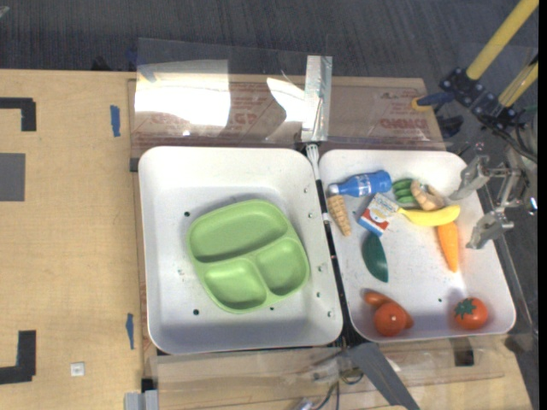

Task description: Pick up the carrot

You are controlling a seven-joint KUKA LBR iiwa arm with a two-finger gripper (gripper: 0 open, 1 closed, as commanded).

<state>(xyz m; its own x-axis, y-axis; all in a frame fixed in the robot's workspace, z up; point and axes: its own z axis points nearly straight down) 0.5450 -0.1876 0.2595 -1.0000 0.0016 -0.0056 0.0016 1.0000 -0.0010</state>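
Observation:
The orange carrot [449,245] lies in the right bin [500,267], near its right wall, with its tip pointing toward the front. My gripper [475,204] hovers over the bin's right rim, just right of and slightly behind the carrot. Its two metal fingers [484,226] stand apart, open, with nothing between them. A yellow banana [432,217] lies just behind the carrot's thick end, its tip close to the gripper.
The right bin also holds a blue bottle [361,184], a small carton [379,213], a corn cob [340,215], a dark green vegetable [375,257] and two tomatoes [391,317] [471,313]. A green divided plate [248,253] sits in the left bin [162,229].

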